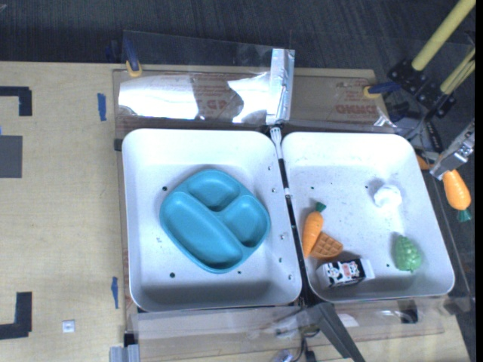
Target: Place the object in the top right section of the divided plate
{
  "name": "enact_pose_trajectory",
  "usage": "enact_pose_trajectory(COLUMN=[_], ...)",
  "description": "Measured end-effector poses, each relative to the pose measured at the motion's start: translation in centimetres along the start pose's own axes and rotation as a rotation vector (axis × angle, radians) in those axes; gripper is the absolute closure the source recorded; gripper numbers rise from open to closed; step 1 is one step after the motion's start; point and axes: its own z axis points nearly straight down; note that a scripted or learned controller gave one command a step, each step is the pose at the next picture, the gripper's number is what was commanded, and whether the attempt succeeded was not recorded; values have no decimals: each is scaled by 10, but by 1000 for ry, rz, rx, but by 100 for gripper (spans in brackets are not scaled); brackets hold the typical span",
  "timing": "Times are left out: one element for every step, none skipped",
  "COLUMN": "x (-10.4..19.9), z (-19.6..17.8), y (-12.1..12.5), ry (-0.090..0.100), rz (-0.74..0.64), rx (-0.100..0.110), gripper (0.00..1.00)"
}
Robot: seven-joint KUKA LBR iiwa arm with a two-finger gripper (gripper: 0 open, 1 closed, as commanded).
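A blue divided plate (215, 219) with three sections lies in the left bin (143, 277), turned at an angle. At the view's right edge, past the right bin's rim, a small orange toy carrot (455, 188) with a green tip hangs or lies just under a grey metal part that looks like my gripper (460, 155). The rest of the arm is cut off by the frame edge. I cannot tell whether the carrot is held.
The right bin (339, 157) holds an orange carrot (312, 231), a waffle-patterned piece (329, 245), a black-and-white carton (345, 271), a green lump (407, 253) and a white lump (388, 197). Yellow rods with black clamps (423, 74) stand at the back right.
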Motion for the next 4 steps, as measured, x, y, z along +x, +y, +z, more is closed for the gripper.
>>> enact_pose_trajectory(x=[-1, -83, 30, 109], z=[-12, -33, -33, 106], y=[1, -30, 27, 127], ry=[-8, -7, -2, 3], rz=[-1, -177, -392, -423], rx=[-3, 0, -1, 0], gripper=[100, 100, 100, 100])
